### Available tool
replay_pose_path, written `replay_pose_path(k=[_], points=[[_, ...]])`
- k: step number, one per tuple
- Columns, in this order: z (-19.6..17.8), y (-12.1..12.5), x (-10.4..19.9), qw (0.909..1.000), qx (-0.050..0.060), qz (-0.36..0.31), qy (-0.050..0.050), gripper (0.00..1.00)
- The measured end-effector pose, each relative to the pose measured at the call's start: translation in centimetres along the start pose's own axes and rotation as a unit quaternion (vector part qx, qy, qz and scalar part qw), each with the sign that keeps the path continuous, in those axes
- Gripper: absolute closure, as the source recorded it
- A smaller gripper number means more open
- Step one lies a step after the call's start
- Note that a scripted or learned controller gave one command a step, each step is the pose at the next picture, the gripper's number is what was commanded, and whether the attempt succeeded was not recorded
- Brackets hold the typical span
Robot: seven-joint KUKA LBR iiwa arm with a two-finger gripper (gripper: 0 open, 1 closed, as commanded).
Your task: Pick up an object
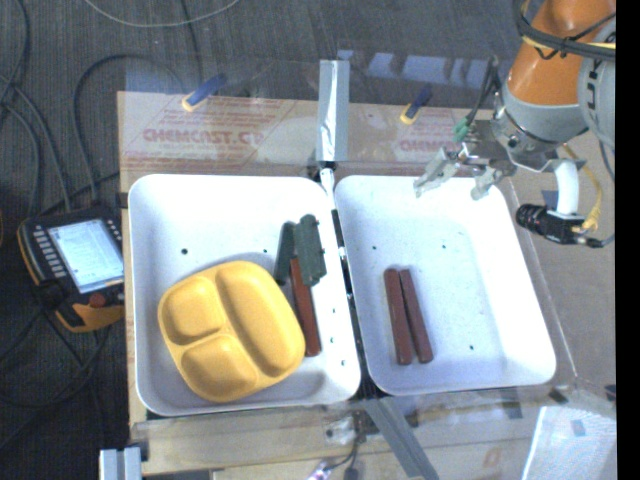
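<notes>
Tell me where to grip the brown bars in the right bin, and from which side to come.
Take the brown bars at mid-length, coming straight down from above. They lie flat and side by side, running roughly up and down the view, away from the walls of the right bin. Closing across their short width, left to right, probably suits best; both may come up together, since they seem to touch. The gripper hovers over the bin's far edge.

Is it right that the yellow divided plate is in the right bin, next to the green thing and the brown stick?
Not quite. The camera view shows the yellow divided plate in the left bin, not the right one. It does sit beside the green thing and a brown stick.
</notes>
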State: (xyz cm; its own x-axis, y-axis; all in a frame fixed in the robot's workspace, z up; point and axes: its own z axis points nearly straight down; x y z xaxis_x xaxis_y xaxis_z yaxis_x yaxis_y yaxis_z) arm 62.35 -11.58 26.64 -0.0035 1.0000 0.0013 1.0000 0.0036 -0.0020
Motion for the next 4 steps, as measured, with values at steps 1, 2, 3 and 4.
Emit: replay_pose_path(k=[1, 2, 3, 4], points=[[8.4, -4.8, 4.4, 0.9996, 0.001, -0.029, 0.0, 0.0], [17.2, -6.8, 0.7, 0.9998, -0.002, -0.017, 0.0, 0.0], [16.4, -6.8, 0.9, 0.9998, -0.002, -0.018, 0.001, 1.0], [8.4, -2.5, 7.5, 0.9999, 0.001, 0.013, -0.001, 1.0]])
